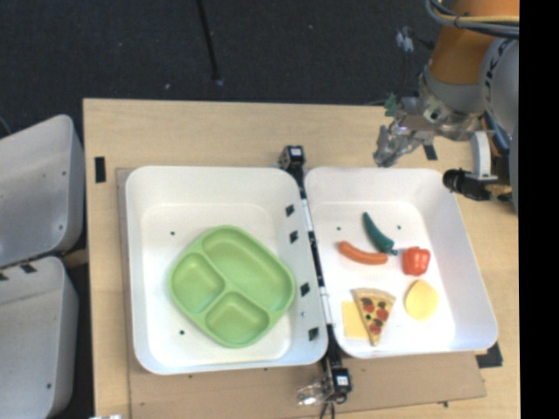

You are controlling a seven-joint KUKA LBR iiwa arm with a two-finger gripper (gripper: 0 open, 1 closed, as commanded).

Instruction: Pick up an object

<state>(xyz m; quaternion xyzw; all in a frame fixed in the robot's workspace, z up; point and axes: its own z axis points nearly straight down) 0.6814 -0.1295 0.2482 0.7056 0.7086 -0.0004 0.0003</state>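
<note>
1. Camera view: my gripper point(390, 149) hangs over the far rim of the right bin point(454, 326), up near the back of the bench point(105, 129). I cannot tell from this slant how its fingers stand; they blur together against the wood. Nothing is visible between them, so I take it to be carrying nothing.

2. The candidates for picking all lie in that right bin, nearer to me than the gripper and below it in the view. Closest to it is the green pepper point(376, 231), with the sausage point(362, 252) just beside it. The red pepper point(417, 260) sits a little further on, to the arm's side. Further still lie the lemon point(421, 299) and the pizza slice point(375, 312), which lies on or against a cheese square point(353, 321); I cannot tell which.

3. The left bin point(140, 234) holds a green tray point(231, 284), well apart from the gripper and across the divider.

4. My reading: the arm is parked clear of the bin so the camera sees every item. The items lie loosely scattered, mostly apart, which suits a top-down grab. The pizza and cheese overlap, so I judge them the awkward pair; the lemon or red pepper looks easier.
</note>
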